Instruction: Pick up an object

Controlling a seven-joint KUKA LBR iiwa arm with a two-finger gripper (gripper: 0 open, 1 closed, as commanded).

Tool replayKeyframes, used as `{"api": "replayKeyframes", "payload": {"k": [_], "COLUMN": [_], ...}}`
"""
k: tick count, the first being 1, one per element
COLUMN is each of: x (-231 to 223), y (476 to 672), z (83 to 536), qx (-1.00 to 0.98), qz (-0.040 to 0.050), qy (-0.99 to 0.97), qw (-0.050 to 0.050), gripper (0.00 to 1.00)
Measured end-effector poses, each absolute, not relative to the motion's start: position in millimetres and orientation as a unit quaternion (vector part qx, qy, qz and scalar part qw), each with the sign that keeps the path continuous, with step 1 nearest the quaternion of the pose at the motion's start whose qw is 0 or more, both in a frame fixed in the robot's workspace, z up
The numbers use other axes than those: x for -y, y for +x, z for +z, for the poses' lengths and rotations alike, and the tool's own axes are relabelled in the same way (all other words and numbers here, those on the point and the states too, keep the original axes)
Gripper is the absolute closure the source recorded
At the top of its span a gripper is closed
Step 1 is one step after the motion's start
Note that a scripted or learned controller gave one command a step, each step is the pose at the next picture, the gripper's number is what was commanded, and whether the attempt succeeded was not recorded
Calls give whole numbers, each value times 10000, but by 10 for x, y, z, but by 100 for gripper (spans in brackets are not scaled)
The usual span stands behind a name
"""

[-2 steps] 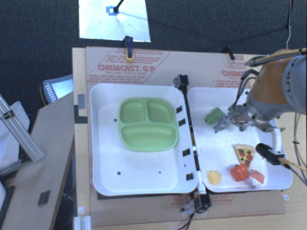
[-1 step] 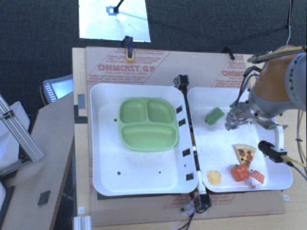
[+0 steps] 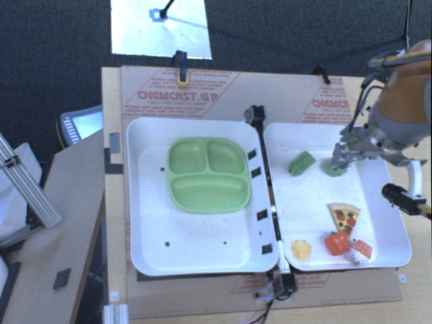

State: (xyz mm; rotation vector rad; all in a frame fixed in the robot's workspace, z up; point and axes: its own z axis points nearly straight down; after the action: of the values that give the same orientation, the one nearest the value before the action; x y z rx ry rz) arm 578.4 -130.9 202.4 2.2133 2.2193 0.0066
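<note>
A pale wooden bench (image 3: 81, 181) stands on dark carpet, with a slanted aluminium rail (image 3: 23, 181) at the far left and a shiny square sheet (image 3: 158, 19) lying on the floor beyond it. A brown cardboard sheet (image 3: 202, 90) printed in red letters covers the bench top, and a yellow clamp (image 3: 182, 73) grips its far edge.

The left bin (image 3: 145, 241) is smooth white plastic with rounded corners. A light green divided plate (image 3: 208, 175) (three compartments, matte finish) lies flat in its middle. Black clips (image 3: 263, 214) run down the seam where the two bins meet.

In the right bin (image 3: 388, 228), a green block (image 3: 302, 163) sits toward the far left part. Just right of it, a second small green piece (image 3: 335, 169) lies under the claw (image 3: 341, 158), whose metal tips come down right at that piece; whether they are wide, narrow or closed on it cannot be told from this angle. Near the front lie a round yellow piece (image 3: 301, 250), a toy pizza slice (image 3: 345, 217), a red lump (image 3: 337, 243) and a red-and-white piece (image 3: 361, 250), the last two touching.

The arm (image 3: 405, 106) is grey with an orange band, reaching in from the right.
</note>
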Motion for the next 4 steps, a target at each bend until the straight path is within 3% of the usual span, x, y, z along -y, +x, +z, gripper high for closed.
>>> {"api": "replayKeyframes", "payload": {"k": [1,4], "x": [1310,-241], "y": [5793,6094], "z": [2015,2174], "qx": [-7080,-7108], "qz": [8,22], "qy": [7062,7034], "qw": [11,1], "gripper": [100,100]}}
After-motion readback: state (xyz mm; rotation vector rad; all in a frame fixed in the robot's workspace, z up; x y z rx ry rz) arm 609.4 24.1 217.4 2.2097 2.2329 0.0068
